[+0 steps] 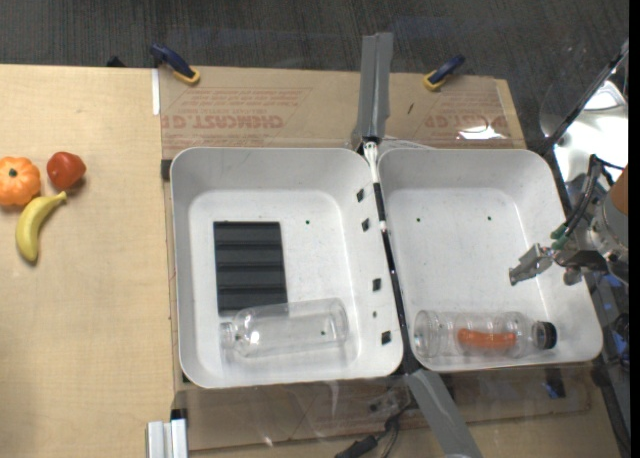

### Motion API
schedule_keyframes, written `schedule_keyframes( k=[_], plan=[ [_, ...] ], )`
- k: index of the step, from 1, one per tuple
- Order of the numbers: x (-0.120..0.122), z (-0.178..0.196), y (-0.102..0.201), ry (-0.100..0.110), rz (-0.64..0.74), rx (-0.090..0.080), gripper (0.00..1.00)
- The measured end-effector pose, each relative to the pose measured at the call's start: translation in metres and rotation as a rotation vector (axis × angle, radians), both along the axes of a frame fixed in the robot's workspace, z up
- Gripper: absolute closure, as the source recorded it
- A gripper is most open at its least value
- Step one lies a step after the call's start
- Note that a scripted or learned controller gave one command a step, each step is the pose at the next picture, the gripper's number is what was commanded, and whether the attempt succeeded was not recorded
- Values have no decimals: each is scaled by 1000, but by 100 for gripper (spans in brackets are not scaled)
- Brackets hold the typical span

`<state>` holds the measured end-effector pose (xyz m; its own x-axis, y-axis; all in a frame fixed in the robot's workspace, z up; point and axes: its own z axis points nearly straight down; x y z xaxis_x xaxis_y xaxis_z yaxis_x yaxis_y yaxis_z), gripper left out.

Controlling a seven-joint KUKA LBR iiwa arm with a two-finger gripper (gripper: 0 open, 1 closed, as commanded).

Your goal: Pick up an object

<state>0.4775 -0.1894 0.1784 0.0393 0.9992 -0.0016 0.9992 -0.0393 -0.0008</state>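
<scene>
Camera view — worktop (90, 346) bearing two white bins. Right bin (470, 171): capped bottle (482, 335) lying along near wall. Pincer (535, 264) is hovering just above-right, grip state unclear. Step: approaching; next, descending onto bottle.

bins (465, 171) white | ribbed block (250, 263) black | bottle (482, 335) clear, orange inside, black cap | banana (34, 225) yellow

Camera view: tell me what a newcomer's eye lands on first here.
Probably the clear bottle with orange inside, lying along the near wall of the right bin, with the gripper above that bin's right side. Next, the black ridged block and clear bottle in the left bin.
</scene>
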Motion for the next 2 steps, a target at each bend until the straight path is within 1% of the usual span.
schedule_keyframes(
  k=[1, 2],
  plan=[
    [1, 26, 8, -1, 5, 0, 0],
    [0, -87, 79, 1, 51, 2, 0]
  ],
)
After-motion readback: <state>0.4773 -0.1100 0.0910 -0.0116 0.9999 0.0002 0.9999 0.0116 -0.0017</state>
